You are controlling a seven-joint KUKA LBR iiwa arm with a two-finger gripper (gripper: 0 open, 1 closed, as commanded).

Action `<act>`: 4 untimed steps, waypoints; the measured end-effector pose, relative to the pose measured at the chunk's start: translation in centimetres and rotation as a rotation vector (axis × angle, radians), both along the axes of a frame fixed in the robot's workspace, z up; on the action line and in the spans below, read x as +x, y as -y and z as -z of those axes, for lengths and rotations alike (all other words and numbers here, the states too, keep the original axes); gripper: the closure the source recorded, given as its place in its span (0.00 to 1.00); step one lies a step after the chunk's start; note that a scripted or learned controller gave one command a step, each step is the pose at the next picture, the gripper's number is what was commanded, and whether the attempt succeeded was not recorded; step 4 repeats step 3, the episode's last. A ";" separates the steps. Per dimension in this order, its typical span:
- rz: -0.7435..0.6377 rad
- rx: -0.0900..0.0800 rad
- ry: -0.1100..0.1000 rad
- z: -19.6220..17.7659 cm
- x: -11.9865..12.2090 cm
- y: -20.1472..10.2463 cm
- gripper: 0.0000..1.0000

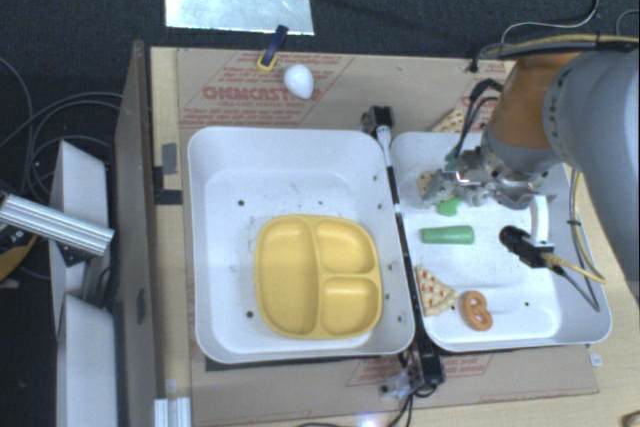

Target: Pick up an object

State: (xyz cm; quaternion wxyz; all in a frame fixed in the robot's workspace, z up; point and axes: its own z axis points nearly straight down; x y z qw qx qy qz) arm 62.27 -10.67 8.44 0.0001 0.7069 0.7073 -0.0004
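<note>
The arm (575, 105) entered from 3 o'clock and was positioned over the right bin (520, 300). The hand (462, 183) was located in the bin's 11 o'clock area, low over the bin floor. Whether the hand was spread or pressed together could not be told from this view, and no item was seen pinched in it.

Contents of the right bin:
- A tan wedge (430, 183) lay just beside the hand, on its 9 o'clock side, near the bin's wall.
- A small green piece (447, 207) lay just beside the hand, at its 7 o'clock. Contact between the two could not be confirmed.
- A green cylinder (446, 235) lay flat at 6 o'clock from the small green piece, apart from it, with its long axis running 9 to 3 o'clock.
- A pizza-like slice (434, 290) lay at the bin's 7 o'clock corner.
- An orange pretzel (477, 310) lay just beside the slice, at its 4 o'clock.

The left bin (230, 165) carried a yellow divided plate (318, 275), set toward the bin's 5 o'clock area.

A white egg-shaped item (298, 80) rested on the cardboard sheet (230, 95) at 12 o'clock from the left bin, outside both bins.
</note>
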 end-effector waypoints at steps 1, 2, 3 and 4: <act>0.000 0.000 -0.001 -0.3 -2.5 0.4 0.00; 0.001 0.002 -0.003 0.1 -6.5 0.3 0.00; -0.001 0.001 0.003 -1.1 -6.3 0.2 1.00; -0.001 0.001 0.003 -1.1 -6.3 0.2 1.00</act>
